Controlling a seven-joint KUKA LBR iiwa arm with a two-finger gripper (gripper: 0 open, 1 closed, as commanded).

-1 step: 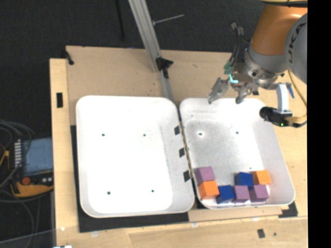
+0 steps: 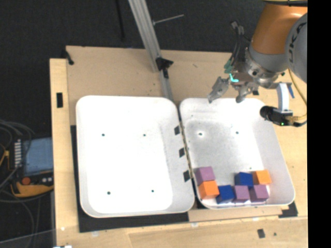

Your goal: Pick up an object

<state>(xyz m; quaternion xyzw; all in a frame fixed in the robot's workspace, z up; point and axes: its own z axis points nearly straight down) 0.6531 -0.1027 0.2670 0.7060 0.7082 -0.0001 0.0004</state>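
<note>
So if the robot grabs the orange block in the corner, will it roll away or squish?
Probably neither. The orange block looks flat-sided and boxy, so it should sit, not roll. It seems stiff, likely light. Neighbours like the purple block crowd it, so it may jam.

A tan wooden surface (image 2: pixel 119 71) is seen from above at a slant. Two shallow white bins are set on it side by side, touching along their inner edges. The left bin (image 2: pixel 129 154) is placed toward the surface's left edge, the right bin (image 2: pixel 235 133) toward its right edge. A dark mat (image 2: pixel 134 220) is visible under the bins along the surface's near edge. A slanted metal post (image 2: pixel 147 32) is fixed near the far edge, just behind the gap between the bins.
</note>
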